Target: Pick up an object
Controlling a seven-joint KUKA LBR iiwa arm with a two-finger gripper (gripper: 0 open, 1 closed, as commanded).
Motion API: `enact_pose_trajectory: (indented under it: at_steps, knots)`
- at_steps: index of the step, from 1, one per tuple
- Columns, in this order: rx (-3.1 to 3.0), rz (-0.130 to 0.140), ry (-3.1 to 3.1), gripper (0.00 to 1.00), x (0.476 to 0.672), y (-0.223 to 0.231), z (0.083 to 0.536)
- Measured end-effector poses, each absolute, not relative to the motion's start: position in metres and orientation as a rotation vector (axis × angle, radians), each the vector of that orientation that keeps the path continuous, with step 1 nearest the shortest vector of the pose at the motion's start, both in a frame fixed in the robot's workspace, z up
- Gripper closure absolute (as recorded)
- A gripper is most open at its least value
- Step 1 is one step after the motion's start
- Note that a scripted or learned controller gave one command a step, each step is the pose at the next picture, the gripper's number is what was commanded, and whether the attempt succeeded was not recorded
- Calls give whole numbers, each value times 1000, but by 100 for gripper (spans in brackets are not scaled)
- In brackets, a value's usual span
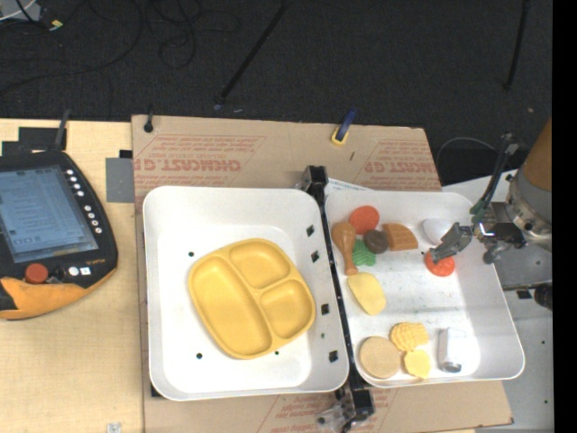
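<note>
End effector (448,246) position: low over the right bin (505,332), at that bin's upper right part, directly above a small red object (442,266). From my remote view I cannot tell whether it is open or closed, because the dark linkage blurs together there; nothing is visibly gripped.

All places below are given relative to the red object. I read it as the likeliest pick target, since it lies just under the tool and appears to touch or nearly touch it. A white rounded piece (435,229) sits just above it. To its left lie a brown bun-like item (399,237), a dark round item (376,241) against a green piece (363,254), a red-orange ball (364,218) and a tan drumstick shape (344,242). Below and to the left is a pale yellow wedge (366,293). Well below it are a corn-like piece (409,336), a round cracker (380,357), a small yellow disc (417,363) and a grey block (448,350). Far to the left, in the left bin (171,215), rests a yellow divided plate (251,296).

Procedure, as I judge it: centre the tool over the red object before descending, so both sides of the object are straddled equally. Descend until just clear of the bin floor, close firmly, then lift straight up. The object looks low and flat, so a shallow descent would likely miss it. Verify the object rises with the tool before travelling.
</note>
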State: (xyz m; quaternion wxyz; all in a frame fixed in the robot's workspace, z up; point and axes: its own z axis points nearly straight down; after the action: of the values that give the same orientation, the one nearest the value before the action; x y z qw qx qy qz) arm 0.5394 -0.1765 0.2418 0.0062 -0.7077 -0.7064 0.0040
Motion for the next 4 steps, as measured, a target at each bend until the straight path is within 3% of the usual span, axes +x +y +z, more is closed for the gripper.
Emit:
enact_pose_trajectory:
  at_steps: [1, 4]
  knots:
    - [-2220, 1, -2221, 0, 542, -177, 249]
    - [-2216, 4, -2218, 0, 538, -173, 88]
